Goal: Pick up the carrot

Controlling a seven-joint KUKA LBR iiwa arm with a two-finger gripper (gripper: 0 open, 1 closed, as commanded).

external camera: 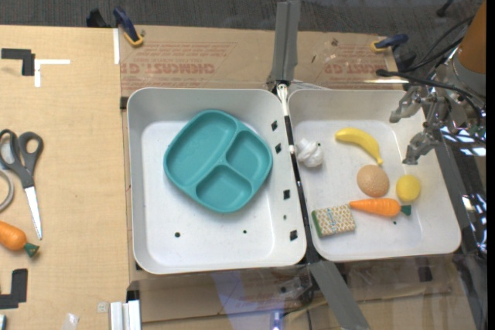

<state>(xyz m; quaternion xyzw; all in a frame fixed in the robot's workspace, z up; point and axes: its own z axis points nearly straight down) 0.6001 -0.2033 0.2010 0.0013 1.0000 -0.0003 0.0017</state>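
The carrot (377, 206), orange with a green stem end, lies flat in the right bin (433, 243) near its front right. It lies just below a brown egg (373, 182) and a lemon (408, 188). My gripper (408, 129) hovers over the bin's back right corner, above and behind the lemon and well apart from the carrot. Its two metal fingers (418, 144) stand spread, open, with nothing between them.
A banana (360, 143), a white garlic-like item (310, 154) and a small patterned box (334, 221) share the right bin. A teal divided plate (219, 161) sits in the left bin (147, 228). On the bench at left lie scissors (23, 166) and a second carrot (11, 237).
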